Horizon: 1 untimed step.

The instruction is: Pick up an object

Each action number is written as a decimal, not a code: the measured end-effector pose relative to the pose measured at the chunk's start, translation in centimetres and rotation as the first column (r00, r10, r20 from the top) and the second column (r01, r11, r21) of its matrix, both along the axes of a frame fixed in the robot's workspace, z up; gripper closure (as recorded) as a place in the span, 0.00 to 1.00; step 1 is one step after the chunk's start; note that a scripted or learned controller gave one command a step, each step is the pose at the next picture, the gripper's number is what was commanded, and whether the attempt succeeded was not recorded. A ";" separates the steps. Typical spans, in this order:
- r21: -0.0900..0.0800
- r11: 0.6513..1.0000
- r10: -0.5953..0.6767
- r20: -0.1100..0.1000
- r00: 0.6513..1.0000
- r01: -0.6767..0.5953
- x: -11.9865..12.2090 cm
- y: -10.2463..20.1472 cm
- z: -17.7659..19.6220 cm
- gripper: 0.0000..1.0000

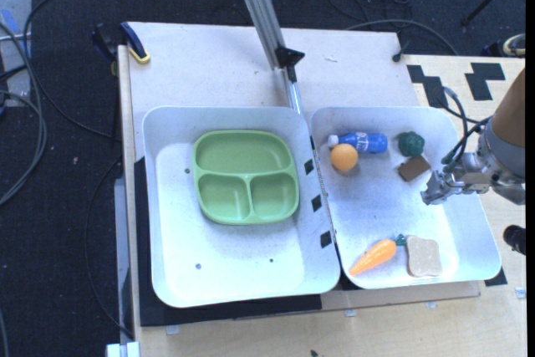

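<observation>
Two shallow white bins sit side by side on the bench. The left bin [167, 263] contains one item: a green divided tray [247, 176] with three compartments, one long compartment at the 12 o'clock side and two smaller ones at the 6 o'clock side. All three compartments appear bare. The tray lies slightly toward 12 o'clock of the bin's centre.

The right bin [468, 251] contains six items. A blue and white bottle [361, 142] lies on its side near the 11 o'clock corner. An orange ball [343, 157] touches the bottle on its 7 o'clock side. A dark green round object [410, 143] sits at the 1 o'clock area, and a brown block [414, 169] lies just beside it toward 6 o'clock. A toy carrot [374, 255] lies tilted in the 6 o'clock area, its green end pointing toward 2 o'clock. A tan slice resembling bread [424, 256] lies just beside the carrot toward 3 o'clock.

The gripper [436, 190] enters at the bin's 3 o'clock edge, positioned near the brown block on its 4 o'clock side. Nothing is visible between the fingers. Whether the jaws are spread or pressed together cannot be determined from this view.
</observation>
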State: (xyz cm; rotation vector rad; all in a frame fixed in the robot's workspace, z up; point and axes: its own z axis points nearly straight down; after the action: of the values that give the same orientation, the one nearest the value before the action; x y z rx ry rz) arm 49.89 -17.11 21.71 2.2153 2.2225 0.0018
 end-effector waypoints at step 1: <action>-0.001 1.000 0.000 0.003 1.000 0.000 0.1 0.0 5.3 1.00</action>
State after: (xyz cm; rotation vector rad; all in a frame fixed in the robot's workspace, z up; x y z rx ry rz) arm 50.04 -17.13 27.02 2.2135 2.2210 0.0039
